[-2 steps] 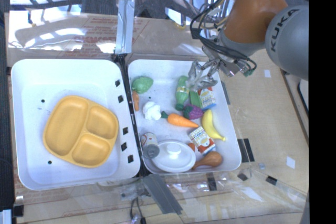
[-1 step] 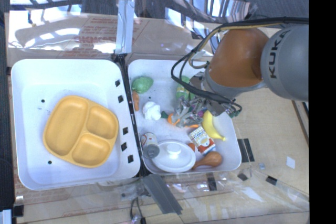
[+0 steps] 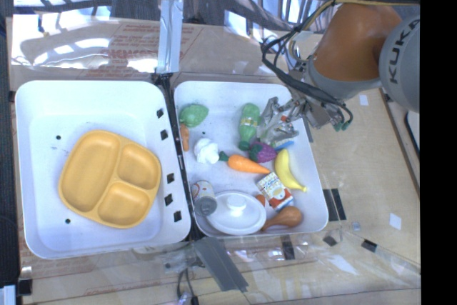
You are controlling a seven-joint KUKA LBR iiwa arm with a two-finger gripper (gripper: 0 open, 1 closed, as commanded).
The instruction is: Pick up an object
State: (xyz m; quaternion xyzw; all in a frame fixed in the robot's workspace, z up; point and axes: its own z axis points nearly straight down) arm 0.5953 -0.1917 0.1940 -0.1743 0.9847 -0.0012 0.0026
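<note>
The left bin (image 3: 28, 153) holds a yellow divided tray (image 3: 108, 178), lying flat a little left of the bin's middle. A row of black clips runs down the seam where the two bins meet.

The right bin (image 3: 214, 93) is crowded. Near its left wall sits a green leafy vegetable (image 3: 193, 114), with a small orange piece just below it and a white garlic-like lump (image 3: 206, 151) a bit lower. A carrot (image 3: 245, 164) lies slantwise in the middle, pointing left. Below it, at the near edge, a small can (image 3: 204, 193) leans beside a white round bowl (image 3: 235, 212), and a brown pear-shaped piece (image 3: 283, 218) lies to the bowl's right. A small printed carton (image 3: 272, 187) sits just above that.

Further up, a green pepper-like object (image 3: 249, 122) stands beside purple grapes (image 3: 263, 152), and a banana (image 3: 287, 171) curves down along the right wall.

The gripper (image 3: 278, 126) hangs low over the bin's upper right, just beside the green piece and above the grapes. From here I cannot tell whether it is open or closed.
</note>
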